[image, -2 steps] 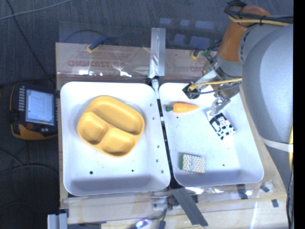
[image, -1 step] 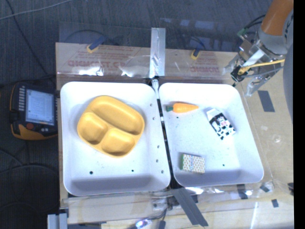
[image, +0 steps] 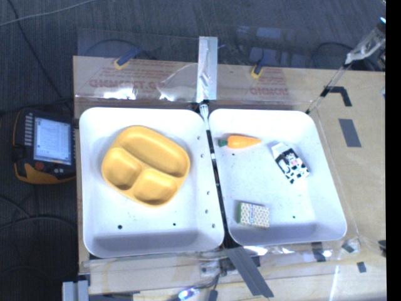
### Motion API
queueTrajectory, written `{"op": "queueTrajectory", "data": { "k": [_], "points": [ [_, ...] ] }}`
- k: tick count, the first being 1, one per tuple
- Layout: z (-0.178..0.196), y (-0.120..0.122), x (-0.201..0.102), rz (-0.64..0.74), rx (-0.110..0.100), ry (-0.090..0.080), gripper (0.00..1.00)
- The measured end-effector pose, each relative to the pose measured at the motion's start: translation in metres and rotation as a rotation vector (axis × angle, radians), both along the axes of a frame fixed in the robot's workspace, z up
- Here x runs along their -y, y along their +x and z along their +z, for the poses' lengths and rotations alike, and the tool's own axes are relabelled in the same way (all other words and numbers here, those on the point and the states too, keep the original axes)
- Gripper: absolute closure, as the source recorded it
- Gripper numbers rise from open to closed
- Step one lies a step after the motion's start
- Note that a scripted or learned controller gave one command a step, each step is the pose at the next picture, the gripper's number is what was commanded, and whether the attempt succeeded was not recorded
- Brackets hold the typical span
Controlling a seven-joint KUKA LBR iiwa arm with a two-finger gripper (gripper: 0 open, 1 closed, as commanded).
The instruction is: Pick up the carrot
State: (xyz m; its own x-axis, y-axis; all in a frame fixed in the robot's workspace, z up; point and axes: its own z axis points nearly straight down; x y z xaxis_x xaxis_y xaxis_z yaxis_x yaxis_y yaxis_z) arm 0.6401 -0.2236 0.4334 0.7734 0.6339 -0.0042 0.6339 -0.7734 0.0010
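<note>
Carrot (image: 241, 142) — smooth, tapered, orange

You have two white bins (image: 269, 121), a mustard-yellow divided tray (image: 145, 165) in the left one, an orange carrot (image: 241, 142) with a green tip, a white box (image: 289, 162) with black and pink patterning, a green-and-orange checked pad (image: 254, 214), a tan table (image: 366, 168).

Robot body, upper right of frame.
A pale slim piece (image: 368, 44) showed; too small to confirm as arm.
</note>
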Motion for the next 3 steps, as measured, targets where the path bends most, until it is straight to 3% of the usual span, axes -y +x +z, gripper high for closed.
{"op": "queueTrajectory", "data": {
  "k": [1,2,3],
  "points": [
    [-0.118,0.021,-0.038,0.271,-0.003,0.004,0.0],
    [-0.198,0.022,-0.098,0.416,-0.003,0.005,0.0],
    [-0.282,0.026,-0.128,0.785,-0.003,0.006,0.0]
  ]
}}
